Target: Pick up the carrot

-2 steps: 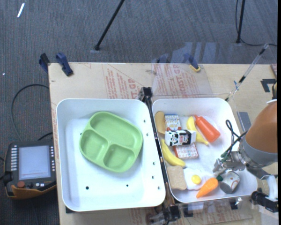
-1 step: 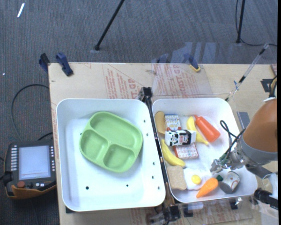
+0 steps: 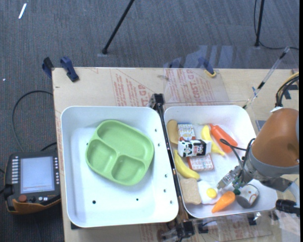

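Note:
An orange carrot lies near the front edge of the right bin, its tip pointing left toward a fried egg toy. A second, longer orange vegetable lies at the back of the same bin. My gripper hangs low at the bin's front right corner, just above and right of the front carrot. The orange wrist band and the arm cover part of that corner. Nothing can be seen held in the gripper.
The right bin also holds a banana, a smaller yellow fruit, a cow-print carton, two small boxes, a bread slice and a grey object beside the carrot. A green divided plate sits in the left bin.

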Motion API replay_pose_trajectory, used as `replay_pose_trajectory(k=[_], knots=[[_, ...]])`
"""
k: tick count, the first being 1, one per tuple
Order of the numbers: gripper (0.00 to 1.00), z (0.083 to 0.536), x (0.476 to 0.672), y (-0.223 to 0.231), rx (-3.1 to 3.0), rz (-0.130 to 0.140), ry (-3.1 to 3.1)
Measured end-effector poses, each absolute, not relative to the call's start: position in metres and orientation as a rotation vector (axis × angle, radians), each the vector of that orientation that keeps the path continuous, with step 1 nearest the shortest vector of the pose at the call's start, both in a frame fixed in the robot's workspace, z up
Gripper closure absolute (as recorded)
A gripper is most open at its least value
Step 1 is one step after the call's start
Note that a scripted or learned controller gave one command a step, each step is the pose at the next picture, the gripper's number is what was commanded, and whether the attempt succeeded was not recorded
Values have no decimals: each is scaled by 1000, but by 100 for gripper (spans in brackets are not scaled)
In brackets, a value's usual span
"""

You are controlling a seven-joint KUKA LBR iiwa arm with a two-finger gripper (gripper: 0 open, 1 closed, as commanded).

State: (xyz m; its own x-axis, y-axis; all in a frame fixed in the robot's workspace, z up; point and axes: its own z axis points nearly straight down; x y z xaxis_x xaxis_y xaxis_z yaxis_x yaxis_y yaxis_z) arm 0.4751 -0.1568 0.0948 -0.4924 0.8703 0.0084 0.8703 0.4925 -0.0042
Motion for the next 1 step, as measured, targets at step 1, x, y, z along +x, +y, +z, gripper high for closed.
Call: replay_pose_trajectory(k=[1], knots=[[100, 149, 477, -136, -1669, -1, -2656]])
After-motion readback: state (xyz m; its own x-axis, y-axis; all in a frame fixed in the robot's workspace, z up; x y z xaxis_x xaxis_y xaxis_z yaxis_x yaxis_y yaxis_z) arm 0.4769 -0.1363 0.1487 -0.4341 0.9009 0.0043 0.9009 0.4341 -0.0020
